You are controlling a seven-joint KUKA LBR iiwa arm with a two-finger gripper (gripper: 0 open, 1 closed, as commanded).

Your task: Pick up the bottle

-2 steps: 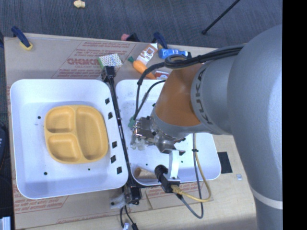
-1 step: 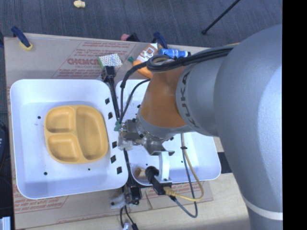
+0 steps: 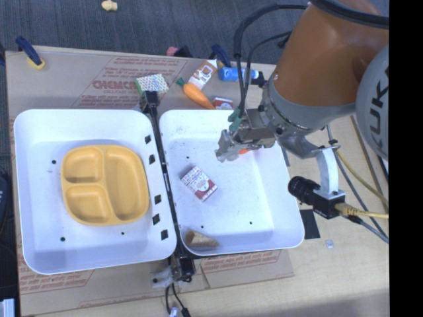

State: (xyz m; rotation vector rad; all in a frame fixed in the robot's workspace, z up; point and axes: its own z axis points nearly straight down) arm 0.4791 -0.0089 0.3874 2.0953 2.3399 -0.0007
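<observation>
My jaws [image 3: 228, 147] hang over the right bin [image 3: 281, 226], near its rear edge. Whether they are released or clenched, I cannot tell. A small orange item shows just beside them; I cannot identify it.

Forward of my jaws, a small red-and-white carton [image 3: 199, 183] lies flat on the bin floor, apart from me. A brown object [image 3: 200, 241] rests against the bin's front wall near its left corner.

The left bin [image 3: 26, 177] carries a yellow divided tray [image 3: 104, 184].

The bottle [image 3: 201, 75] lies outside both bins, on the cardboard-covered surface [image 3: 79, 78] behind the right bin's rear edge. Just beside it lie a carrot [image 3: 196, 95] and a blue item [image 3: 229, 74].
</observation>
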